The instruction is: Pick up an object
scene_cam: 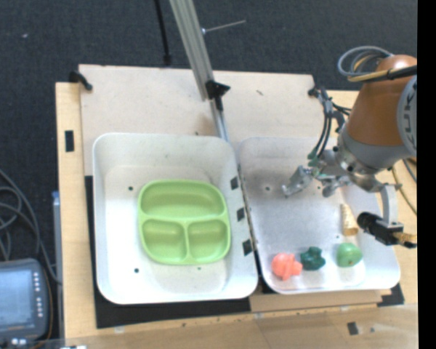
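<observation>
My claw (299, 182) hangs over the right bin (276, 155), in its far half and left of centre. My arm (378, 122) comes in from the right edge. Can't tell if the claw is open or closed; it reads as a small grey metal cluster from this angle.

Pickable things sit in a row along the near edge of the right bin:
- orange-pink toy (285, 265), leftmost, near the bin's front left corner
- dark green toy (312, 258), just beside it on the right, touching or almost, can't tell
- light green round toy (348, 254), further right, with a small gap from the dark one

All three are well apart from my claw, on the bin floor nearer the camera than it is.

The left bin (116, 166) holds a light green divided plate (183, 220). It lies flat around the bin's middle, with one long compartment at the far side and two smaller ones at the near side.

Both bins touch side by side on the pale tabletop (145, 93). A slanted metal post (192, 35) rises from behind the seam between the bins.
</observation>
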`<state>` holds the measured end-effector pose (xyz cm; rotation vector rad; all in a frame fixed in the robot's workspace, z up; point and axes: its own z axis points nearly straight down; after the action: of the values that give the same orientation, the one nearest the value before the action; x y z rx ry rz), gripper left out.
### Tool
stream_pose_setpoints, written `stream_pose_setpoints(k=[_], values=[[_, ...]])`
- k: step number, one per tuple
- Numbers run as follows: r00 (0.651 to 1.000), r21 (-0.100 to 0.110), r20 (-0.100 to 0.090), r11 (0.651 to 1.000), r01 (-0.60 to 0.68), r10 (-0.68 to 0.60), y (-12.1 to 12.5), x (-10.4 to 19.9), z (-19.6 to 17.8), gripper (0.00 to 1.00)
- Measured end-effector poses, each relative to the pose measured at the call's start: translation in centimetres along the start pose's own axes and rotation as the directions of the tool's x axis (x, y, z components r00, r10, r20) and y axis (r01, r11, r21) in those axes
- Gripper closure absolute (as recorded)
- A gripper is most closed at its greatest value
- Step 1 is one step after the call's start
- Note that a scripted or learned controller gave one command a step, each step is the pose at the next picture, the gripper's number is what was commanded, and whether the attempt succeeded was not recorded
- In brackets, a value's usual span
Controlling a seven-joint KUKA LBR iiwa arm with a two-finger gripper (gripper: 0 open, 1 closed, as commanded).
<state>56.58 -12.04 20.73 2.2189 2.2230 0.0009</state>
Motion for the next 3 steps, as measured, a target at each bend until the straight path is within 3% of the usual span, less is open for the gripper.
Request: stream_pose_setpoints(k=[1, 3], values=[[1.000, -0.001, 0.000, 1.000, -0.002, 0.002, 0.0, 0.0, 0.0, 0.00], [1.000, 0.004, 0.001, 1.000, -0.003, 0.003, -0.8, -0.1, 8.6, 0.00]])
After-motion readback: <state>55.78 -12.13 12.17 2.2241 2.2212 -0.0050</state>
